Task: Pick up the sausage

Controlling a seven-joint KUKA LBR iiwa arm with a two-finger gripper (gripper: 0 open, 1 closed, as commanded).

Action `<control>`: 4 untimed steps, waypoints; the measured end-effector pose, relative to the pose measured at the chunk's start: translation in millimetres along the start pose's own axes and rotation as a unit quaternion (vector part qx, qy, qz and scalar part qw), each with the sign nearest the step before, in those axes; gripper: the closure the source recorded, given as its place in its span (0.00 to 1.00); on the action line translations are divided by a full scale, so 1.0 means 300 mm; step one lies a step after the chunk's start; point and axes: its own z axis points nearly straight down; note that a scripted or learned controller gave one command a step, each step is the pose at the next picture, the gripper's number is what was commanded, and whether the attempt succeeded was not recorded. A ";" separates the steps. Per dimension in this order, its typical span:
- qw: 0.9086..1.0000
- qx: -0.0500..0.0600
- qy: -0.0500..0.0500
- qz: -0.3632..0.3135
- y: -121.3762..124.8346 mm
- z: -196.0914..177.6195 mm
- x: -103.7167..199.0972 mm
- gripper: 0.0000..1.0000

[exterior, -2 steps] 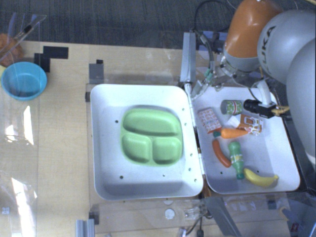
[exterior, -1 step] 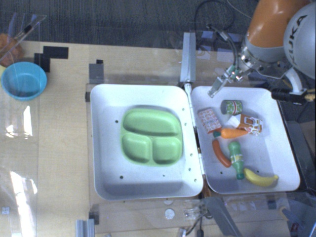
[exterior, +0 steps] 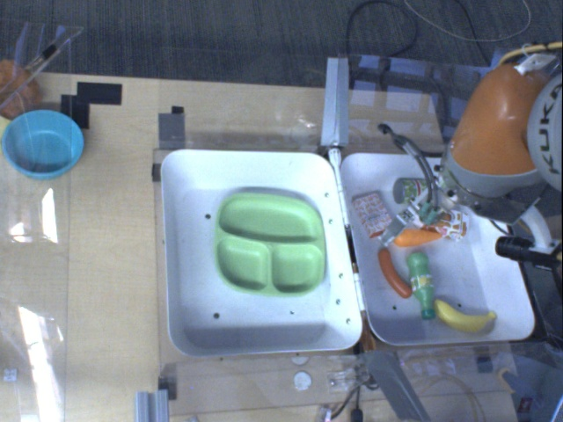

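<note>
Sitting in the left bin (exterior: pixel 176 236) is a green divided tray (exterior: pixel 268 242). In the right bin (exterior: pixel 515 306), the sausage (exterior: pixel 394 272) lies near its left wall, long axis slanting from upper left to lower right, beside a green bottle (exterior: pixel 422 284) and banana (exterior: pixel 464 317). The hand (exterior: pixel 428 202) hangs above a carrot (exterior: pixel 418 236); its grip cannot be judged.

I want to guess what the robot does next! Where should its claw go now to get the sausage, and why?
Probably a small move toward the near side of the right bin, then down. The gripper hangs over the carrot and snack packets, while the sausage lies further forward, beside the green bottle. It should come down on the sausage's left side, clear of the bottle.
</note>
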 end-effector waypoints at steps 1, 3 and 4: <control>0.990 -0.001 -0.001 -0.143 0.213 -0.003 0.022 0.00; 0.996 0.000 -0.001 0.091 0.289 0.000 0.126 0.00; 0.966 -0.001 -0.001 0.260 0.365 -0.001 -0.095 0.00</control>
